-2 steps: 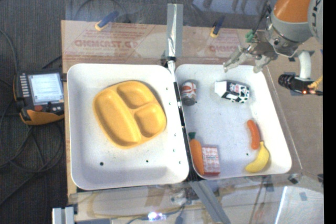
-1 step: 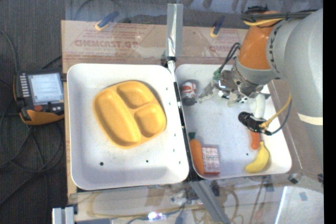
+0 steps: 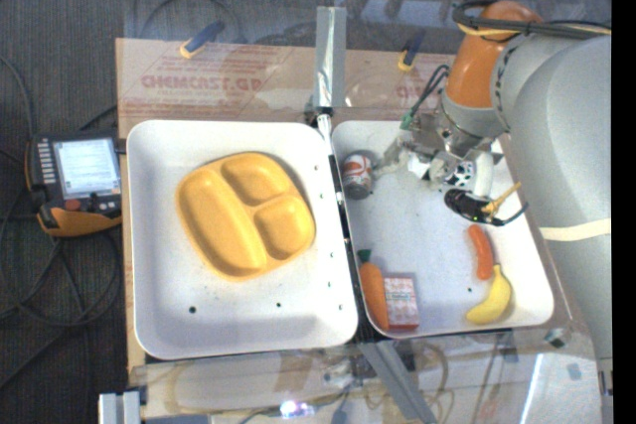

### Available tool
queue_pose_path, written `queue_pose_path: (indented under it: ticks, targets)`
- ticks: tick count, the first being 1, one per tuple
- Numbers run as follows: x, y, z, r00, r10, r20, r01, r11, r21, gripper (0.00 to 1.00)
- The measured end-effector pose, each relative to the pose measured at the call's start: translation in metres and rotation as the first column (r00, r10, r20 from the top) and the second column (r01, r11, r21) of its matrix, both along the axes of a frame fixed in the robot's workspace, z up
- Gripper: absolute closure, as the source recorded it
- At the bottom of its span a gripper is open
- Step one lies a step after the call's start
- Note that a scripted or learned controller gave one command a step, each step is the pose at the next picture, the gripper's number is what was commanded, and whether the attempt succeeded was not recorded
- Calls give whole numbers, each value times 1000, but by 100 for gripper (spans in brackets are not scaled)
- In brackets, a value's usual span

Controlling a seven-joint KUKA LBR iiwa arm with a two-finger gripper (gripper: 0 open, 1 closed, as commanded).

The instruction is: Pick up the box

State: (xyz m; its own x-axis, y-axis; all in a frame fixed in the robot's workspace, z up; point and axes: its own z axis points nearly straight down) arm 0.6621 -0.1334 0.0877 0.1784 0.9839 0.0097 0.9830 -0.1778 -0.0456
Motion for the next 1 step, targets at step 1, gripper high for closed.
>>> queue_pose_path:
  ticks: [1]
  targets:
    - [-3,-12,9,1000,-7,-4,7,1000,-15,100]
